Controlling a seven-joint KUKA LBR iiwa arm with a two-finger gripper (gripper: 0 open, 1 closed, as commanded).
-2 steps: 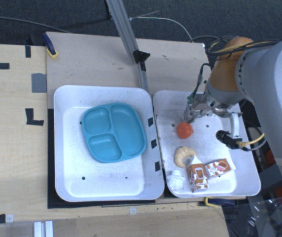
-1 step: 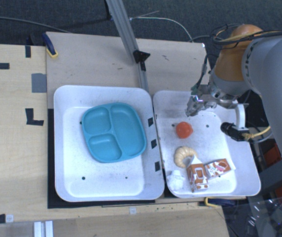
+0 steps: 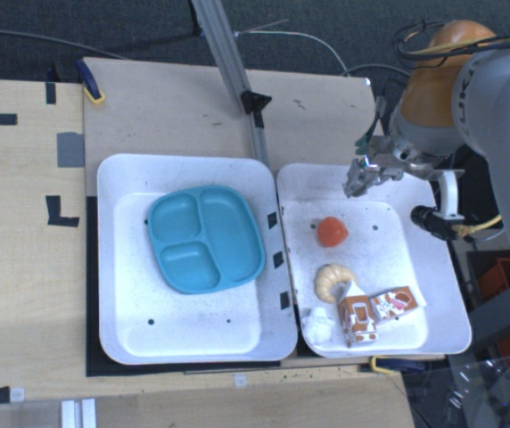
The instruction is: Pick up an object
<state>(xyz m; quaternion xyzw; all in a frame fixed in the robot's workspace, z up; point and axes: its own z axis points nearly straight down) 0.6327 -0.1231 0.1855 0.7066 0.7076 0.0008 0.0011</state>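
Grey pincer [image 3: 359, 184] blurred above right bin [image 3: 433, 328], fingertips indistinct.

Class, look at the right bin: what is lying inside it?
Inside the right bin lie a small red ball, a pale croissant and a crumpled orange packet. Whatever is beneath the packet is covered.

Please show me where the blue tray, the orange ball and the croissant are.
blue tray [image 3: 206, 239], camera view, on the ridge where its compartments meet.
orange ball [image 3: 332, 232], camera view, on its top middle.
croissant [image 3: 333, 281], camera view, on its curved back.
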